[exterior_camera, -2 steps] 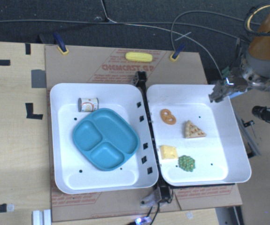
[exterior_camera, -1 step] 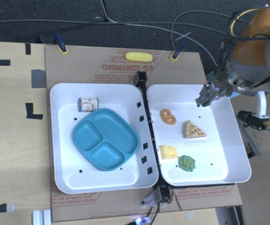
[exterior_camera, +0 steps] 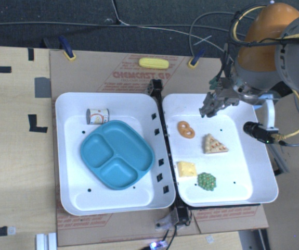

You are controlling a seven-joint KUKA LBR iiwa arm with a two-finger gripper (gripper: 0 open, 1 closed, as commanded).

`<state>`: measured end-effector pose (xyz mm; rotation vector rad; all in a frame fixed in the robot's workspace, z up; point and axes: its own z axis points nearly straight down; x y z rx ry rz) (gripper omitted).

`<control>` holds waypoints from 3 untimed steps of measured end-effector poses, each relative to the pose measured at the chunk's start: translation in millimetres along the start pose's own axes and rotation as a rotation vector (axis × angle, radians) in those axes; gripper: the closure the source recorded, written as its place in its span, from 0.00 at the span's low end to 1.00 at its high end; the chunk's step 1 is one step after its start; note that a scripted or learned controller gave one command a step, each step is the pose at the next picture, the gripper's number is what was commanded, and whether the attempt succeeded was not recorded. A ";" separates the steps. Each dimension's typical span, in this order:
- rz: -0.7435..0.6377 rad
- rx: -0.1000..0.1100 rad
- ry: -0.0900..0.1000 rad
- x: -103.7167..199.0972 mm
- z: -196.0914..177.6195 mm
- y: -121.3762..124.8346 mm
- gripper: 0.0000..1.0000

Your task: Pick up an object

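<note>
**Above the right bin, tool over the far end**

Overhead, the tool (exterior_camera: 210,108) hangs over the far part of the right bin (exterior_camera: 253,189), its dark tip above bare white floor. Whether it is wide or narrow cannot be told from this angle, and nothing shows between its tips.

Four small items lie in that bin: a pretzel (exterior_camera: 185,129) just near-left of the tool, a pizza slice (exterior_camera: 215,145) nearer, a yellow cheese block (exterior_camera: 186,169) by the left wall, and a green bunch of grapes (exterior_camera: 207,181) just beside it.

The left bin (exterior_camera: 66,191) holds a blue divided plate (exterior_camera: 117,153) and a small can (exterior_camera: 97,116) lying on its side beyond it.

A yellow banana (exterior_camera: 153,63) rests on the cardboard-covered surface (exterior_camera: 87,69) beyond both bins.
</note>
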<state>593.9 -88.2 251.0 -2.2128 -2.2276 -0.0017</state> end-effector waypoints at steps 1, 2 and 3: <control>0.001 0.002 0.000 54.6 9.4 -13.3 1.00; 0.000 0.001 0.000 105.5 6.6 -9.1 1.00; 0.000 0.003 -0.001 164.6 18.1 -20.6 1.00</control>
